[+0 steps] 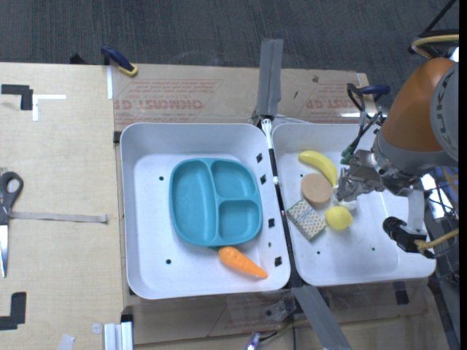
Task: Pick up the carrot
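The orange carrot (242, 262) lies in the left bin near its front wall, just below the teal plate's lower edge. My gripper (346, 190) hangs over the right bin, far to the right of the carrot, close above a yellow lemon and beside a tan round block. The carrot lies free, with nothing touching it.
A teal three-part plate (216, 200) fills the middle of the left bin (139, 217). The right bin (365, 265) holds a banana (319, 165), a tan round block (317, 189), a lemon (338, 218) and a speckled sponge (307, 219). Scissors (7, 195) lie on the bench at the far left.
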Controlling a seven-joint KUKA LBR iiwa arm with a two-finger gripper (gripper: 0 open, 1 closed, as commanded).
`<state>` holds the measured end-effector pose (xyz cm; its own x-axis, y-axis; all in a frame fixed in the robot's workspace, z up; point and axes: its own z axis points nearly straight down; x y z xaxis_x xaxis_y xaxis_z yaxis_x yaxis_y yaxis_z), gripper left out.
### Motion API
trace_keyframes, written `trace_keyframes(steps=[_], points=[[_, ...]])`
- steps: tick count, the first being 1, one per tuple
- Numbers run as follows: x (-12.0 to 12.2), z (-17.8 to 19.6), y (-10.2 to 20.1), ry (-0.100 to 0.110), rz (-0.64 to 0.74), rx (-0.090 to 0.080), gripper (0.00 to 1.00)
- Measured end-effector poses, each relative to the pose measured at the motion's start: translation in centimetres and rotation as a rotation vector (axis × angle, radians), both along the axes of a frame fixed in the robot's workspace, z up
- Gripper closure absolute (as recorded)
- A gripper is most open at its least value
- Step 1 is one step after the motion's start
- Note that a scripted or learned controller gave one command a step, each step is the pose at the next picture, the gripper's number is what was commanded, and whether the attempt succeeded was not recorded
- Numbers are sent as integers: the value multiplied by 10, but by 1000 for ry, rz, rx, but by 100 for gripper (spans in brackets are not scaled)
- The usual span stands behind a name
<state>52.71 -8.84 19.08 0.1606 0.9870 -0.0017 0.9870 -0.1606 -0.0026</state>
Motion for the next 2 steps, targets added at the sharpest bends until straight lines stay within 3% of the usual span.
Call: trace_keyframes(steps=[1, 2], points=[[0, 0, 0, 0, 0, 0, 0], [67, 6, 58, 1, -135, -2, 0]])
